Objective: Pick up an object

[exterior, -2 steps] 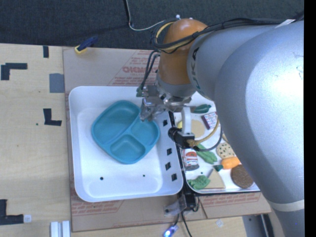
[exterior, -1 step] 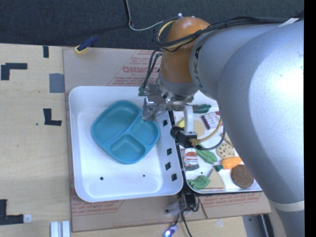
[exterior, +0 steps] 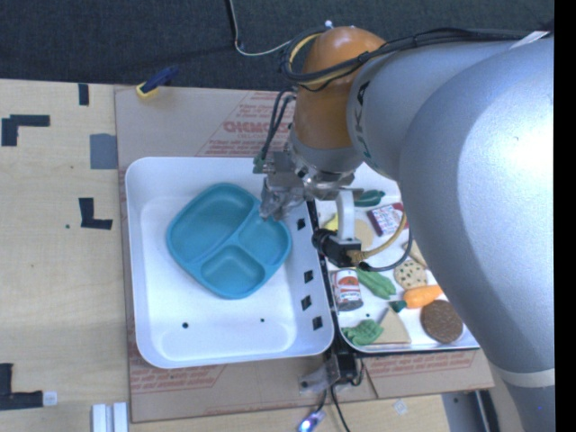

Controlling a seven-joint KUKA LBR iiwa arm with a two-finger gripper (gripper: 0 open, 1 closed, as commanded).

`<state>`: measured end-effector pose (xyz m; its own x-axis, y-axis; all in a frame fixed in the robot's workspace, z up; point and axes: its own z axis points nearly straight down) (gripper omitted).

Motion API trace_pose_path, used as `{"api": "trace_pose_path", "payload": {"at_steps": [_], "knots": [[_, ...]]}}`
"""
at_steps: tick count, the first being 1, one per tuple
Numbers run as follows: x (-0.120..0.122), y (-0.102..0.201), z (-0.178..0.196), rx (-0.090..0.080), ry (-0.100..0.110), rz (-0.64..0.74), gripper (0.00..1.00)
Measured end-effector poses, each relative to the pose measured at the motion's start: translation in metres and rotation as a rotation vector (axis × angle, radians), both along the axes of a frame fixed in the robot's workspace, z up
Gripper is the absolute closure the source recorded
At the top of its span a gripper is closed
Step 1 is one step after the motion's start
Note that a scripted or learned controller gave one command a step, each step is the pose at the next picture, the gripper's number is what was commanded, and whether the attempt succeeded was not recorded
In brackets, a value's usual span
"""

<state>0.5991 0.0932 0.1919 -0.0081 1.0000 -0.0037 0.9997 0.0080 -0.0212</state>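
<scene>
My gripper [exterior: 274, 201] hangs low over the left bin [exterior: 144, 241], at the right rim of a blue divided plate [exterior: 229, 239] lying near the bin's middle — likely placed there to catch the plate's edge. Whether it is open or closed, I cannot tell. The right bin [exterior: 450, 347] is crowded — a small can [exterior: 347, 289], a carrot [exterior: 421, 296], a round brown cookie [exterior: 442, 320], green pieces. My own arm [exterior: 468, 187] covers much of it.

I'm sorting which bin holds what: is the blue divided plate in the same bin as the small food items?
No: the blue divided plate lies alone in the left bin, while the small food items sit in the right bin.
</scene>
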Motion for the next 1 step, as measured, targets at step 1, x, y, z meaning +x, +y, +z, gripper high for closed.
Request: {"api": "trace_pose_path", "payload": {"at_steps": [1], "knots": [[-0.0002,0.0005,0.0057,-0.002,0.007,0.002,1.00]]}}
